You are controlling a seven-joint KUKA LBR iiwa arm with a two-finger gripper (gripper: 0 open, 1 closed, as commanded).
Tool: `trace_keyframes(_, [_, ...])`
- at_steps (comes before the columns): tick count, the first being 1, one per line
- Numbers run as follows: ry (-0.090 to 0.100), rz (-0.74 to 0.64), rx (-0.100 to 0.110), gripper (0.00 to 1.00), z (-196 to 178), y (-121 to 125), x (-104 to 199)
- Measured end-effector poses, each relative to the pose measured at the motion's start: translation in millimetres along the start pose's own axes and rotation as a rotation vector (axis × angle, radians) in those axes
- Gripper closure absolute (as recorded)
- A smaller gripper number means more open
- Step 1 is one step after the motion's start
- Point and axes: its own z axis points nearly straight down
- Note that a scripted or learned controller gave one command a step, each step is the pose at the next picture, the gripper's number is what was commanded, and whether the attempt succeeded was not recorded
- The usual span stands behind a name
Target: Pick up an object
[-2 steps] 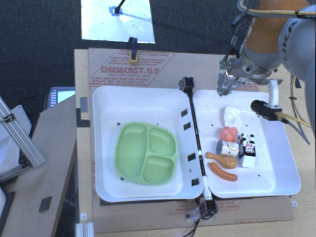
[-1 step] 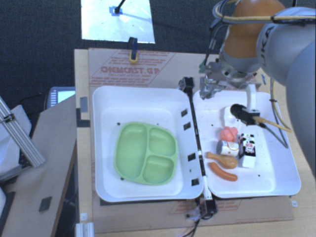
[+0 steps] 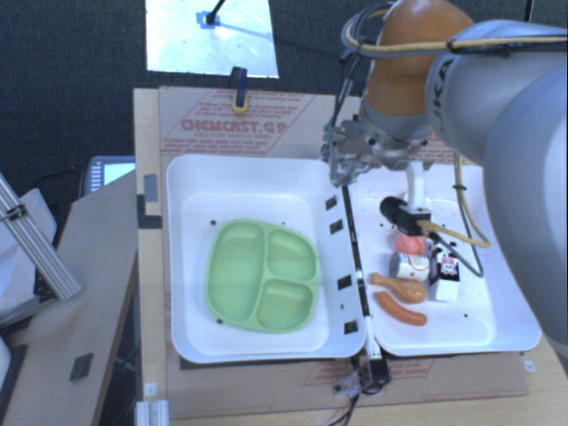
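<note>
Several small objects lie in the right bin (image 3: 497, 327), near its front left. Among them are a pink piece (image 3: 406, 242), a small white and orange can (image 3: 410, 264), a white box with black and red marks (image 3: 445, 280), a tan spoon-like piece (image 3: 399, 285) and an orange sausage (image 3: 401, 309). My gripper (image 3: 341, 172) hangs over the far end of the divider between the two bins. It is well behind the objects and apart from them. I see nothing held in it.
A pale green divided plate (image 3: 263, 276) lies in the left bin (image 3: 191, 193). The big grey arm (image 3: 497, 87) covers the far right of the right bin. A reflective sheet (image 3: 211, 23) lies beyond the bins.
</note>
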Motion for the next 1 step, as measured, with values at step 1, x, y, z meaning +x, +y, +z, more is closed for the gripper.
trace_keyframes(1, [0.000, 0.000, 0.000, 1.00, 4.7, -2.6, 57.4])
